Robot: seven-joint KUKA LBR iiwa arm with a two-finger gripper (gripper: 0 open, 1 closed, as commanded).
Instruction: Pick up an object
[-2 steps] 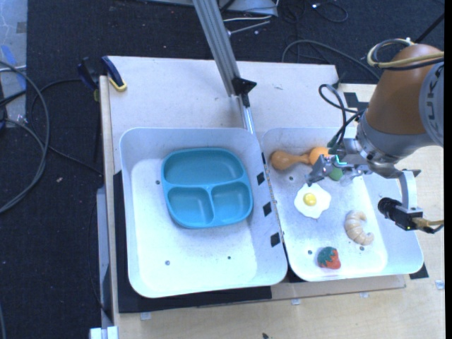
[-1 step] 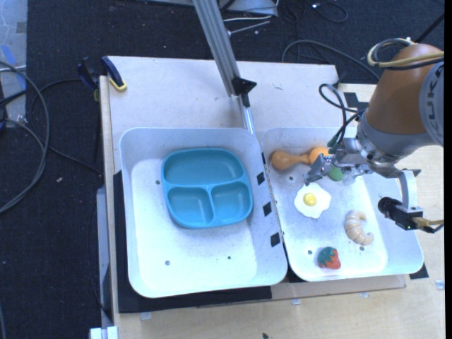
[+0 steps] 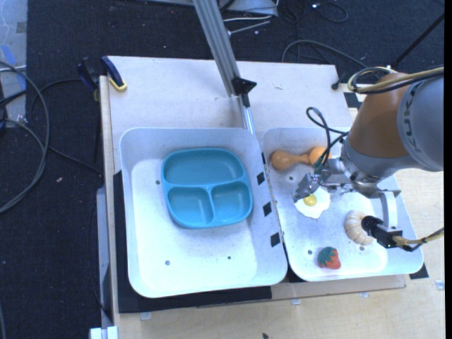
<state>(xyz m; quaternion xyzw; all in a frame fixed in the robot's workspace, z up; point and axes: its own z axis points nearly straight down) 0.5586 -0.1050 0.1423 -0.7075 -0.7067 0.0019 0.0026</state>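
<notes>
The gripper (image 3: 309,186) hangs low in the right bin (image 3: 402,260), just above and touching the upper left edge of a toy fried egg (image 3: 313,204). Its dark fingers are bunched over the egg's white, and whether they are spread or pressed together cannot be told from this angle; nothing is visibly pinched between them. Behind the gripper, the grey arm (image 3: 395,129) with its orange band reaches in from the right, trailing black cables.

Just above the gripper, near the bin's far wall, lies an orange-brown pear-shaped toy (image 3: 286,159) on its side. To the right of the egg sits a pale, croissant-like piece (image 3: 355,228), partly crossed by a black cable end. Near the front wall rests a small red strawberry (image 3: 328,258) with a green top.

The left bin (image 3: 141,260) holds a blue divided plate (image 3: 207,187) with three compartments, lying flat near its middle. Both bins rest on the pale counter (image 3: 169,90), where a slanted metal rail (image 3: 215,34) crosses the far side.
</notes>
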